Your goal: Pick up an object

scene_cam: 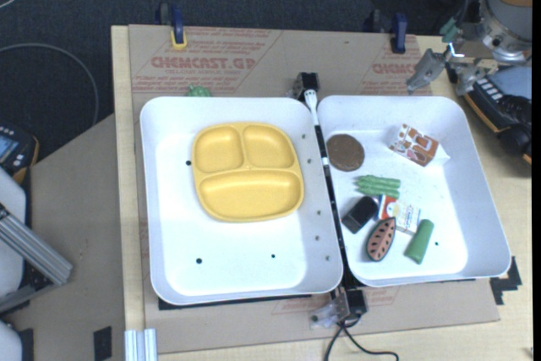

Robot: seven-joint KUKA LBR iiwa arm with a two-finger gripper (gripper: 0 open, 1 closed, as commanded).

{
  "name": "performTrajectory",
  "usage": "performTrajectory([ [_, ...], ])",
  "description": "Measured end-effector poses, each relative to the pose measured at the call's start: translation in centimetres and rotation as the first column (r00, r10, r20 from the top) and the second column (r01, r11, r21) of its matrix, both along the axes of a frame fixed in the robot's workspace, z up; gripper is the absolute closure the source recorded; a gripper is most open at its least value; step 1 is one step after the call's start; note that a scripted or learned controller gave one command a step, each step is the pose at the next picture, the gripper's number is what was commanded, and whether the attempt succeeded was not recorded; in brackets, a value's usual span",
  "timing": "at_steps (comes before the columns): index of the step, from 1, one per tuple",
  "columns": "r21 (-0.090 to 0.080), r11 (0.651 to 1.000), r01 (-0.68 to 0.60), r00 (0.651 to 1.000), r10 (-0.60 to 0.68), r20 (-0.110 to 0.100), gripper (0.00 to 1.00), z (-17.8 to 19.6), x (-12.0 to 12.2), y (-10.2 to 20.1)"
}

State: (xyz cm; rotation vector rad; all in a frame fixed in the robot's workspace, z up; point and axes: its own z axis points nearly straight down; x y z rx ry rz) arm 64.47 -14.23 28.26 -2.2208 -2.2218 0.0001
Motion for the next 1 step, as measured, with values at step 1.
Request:
performTrajectory([
  [1, 0.005, 1.000, -0.008, 1.000, 0.008, -0.004, 0.00, -1.82, -4.22, 8.48],
])
